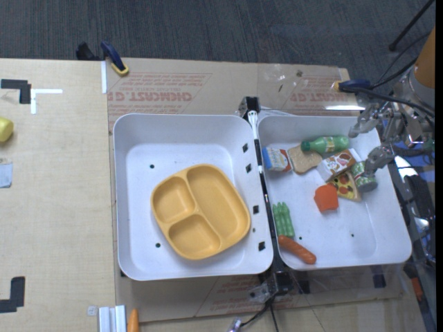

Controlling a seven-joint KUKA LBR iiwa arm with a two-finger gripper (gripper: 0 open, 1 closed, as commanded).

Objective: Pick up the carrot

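The carrot is orange-red and lies at a slant in the right bin's near left corner, close to the front wall. My gripper hangs over the far right part of the right bin, well away from the carrot, up and to the right of it. Its two grey fingers are spread open with nothing between them. The lower finger reaches down near a pizza slice toy.
A green ribbed vegetable lies just above the carrot. Also in the right bin are an orange-red block, a green bottle, a toast slice and small packets. The left bin holds a yellow divided plate.
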